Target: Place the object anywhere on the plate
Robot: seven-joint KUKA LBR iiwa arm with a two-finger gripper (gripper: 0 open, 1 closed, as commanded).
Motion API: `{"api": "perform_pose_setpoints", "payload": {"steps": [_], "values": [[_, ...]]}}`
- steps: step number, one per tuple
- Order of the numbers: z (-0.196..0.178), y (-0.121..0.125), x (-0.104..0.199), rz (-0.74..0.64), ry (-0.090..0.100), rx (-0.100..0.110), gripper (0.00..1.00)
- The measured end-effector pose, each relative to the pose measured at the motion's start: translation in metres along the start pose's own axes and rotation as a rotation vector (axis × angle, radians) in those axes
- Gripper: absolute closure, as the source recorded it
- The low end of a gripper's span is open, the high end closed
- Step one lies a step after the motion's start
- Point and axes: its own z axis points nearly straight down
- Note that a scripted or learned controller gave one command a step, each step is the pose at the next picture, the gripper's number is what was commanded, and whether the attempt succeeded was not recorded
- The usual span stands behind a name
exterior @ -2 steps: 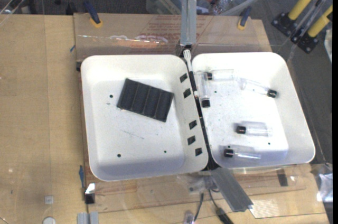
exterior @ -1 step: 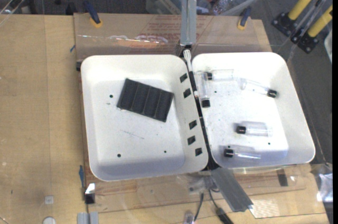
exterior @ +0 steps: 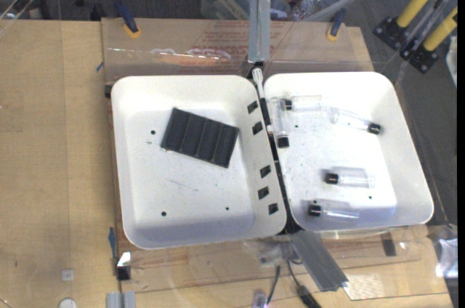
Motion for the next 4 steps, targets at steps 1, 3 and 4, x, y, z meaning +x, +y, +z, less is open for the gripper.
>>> {"api": "perform_pose_setpoints", "payload": {"steps": [1,3,4], "values": [[-0.01,-0.001,0.002,-0.007,0.0,-0.002,1.0],[-0.02,-0.002,0.003,-0.014,0.0,-0.003,1.0],[-0.019,-0.003,0.003,-0.015,-0.001,-0.003,0.0]]}}
